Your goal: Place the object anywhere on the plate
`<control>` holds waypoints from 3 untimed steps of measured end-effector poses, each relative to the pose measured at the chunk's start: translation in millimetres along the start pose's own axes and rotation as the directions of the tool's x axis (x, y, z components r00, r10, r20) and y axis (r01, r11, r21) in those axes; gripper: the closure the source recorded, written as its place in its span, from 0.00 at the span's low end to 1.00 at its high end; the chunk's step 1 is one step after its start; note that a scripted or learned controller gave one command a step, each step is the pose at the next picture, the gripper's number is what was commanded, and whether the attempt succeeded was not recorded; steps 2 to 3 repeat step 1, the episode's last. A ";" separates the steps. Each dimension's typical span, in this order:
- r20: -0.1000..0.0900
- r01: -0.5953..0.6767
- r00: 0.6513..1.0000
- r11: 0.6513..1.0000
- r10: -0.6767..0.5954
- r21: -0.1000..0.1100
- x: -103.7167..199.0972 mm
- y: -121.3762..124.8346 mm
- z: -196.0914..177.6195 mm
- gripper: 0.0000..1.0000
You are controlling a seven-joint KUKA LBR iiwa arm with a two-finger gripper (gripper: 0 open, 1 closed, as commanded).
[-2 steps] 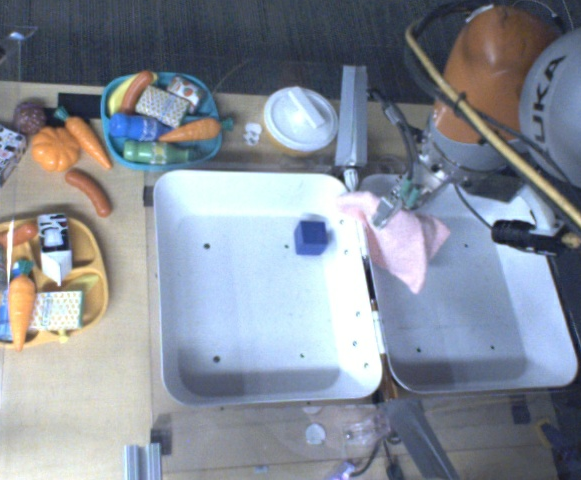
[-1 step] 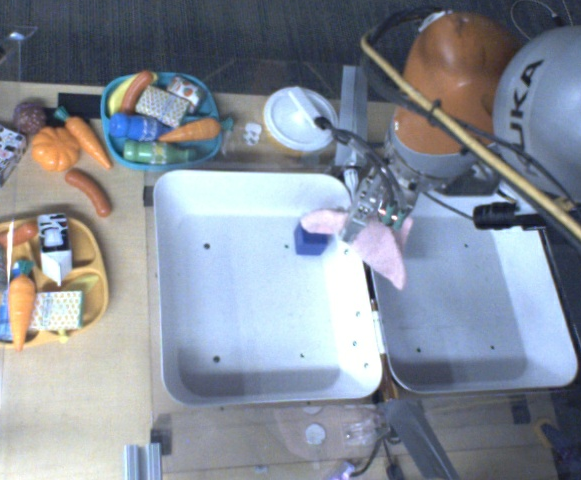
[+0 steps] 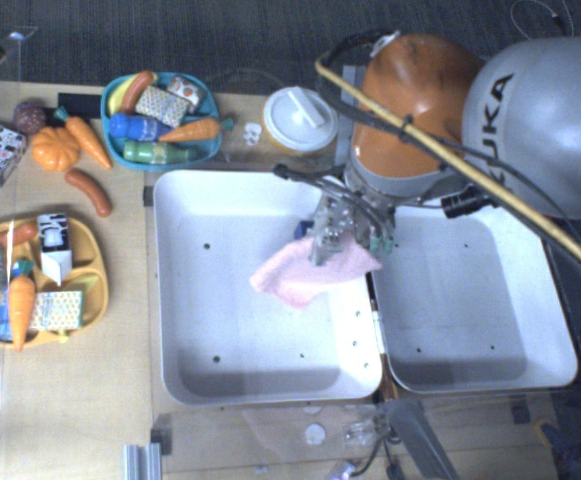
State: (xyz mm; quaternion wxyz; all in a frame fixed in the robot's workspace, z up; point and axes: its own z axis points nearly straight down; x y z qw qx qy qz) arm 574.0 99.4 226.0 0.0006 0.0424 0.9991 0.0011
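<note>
A pale pink, plate-like thing (image 3: 300, 276) lies in the left bin (image 3: 210, 318), near its right wall and somewhat tilted. My gripper (image 3: 345, 236) hangs straight down over the pink thing's upper right edge, at the divide between the two bins. A small dark bluish bit (image 3: 305, 229) shows just left of the gripper, at the pink thing's top edge; I cannot make out what it is. The orange-banded wrist (image 3: 415, 98) hides what is directly beneath the gripper.
The right bin (image 3: 470, 308) lies under the arm. On the bench at left are a blue bowl of toy food (image 3: 160, 120), a yellow dish of toy food (image 3: 40, 283), a toy pumpkin (image 3: 53, 148) and a sausage (image 3: 90, 192). A white-lidded tub (image 3: 300, 118) stands behind the bins.
</note>
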 end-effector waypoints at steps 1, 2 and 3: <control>0.001 -0.001 1.000 1.000 0.001 0.000 -0.2 -0.1 -0.3 0.00; 0.001 -0.001 1.000 1.000 0.001 0.000 -0.2 -0.1 -0.3 0.00; 0.001 -0.001 1.000 1.000 0.001 0.000 -0.2 -0.1 -0.3 0.00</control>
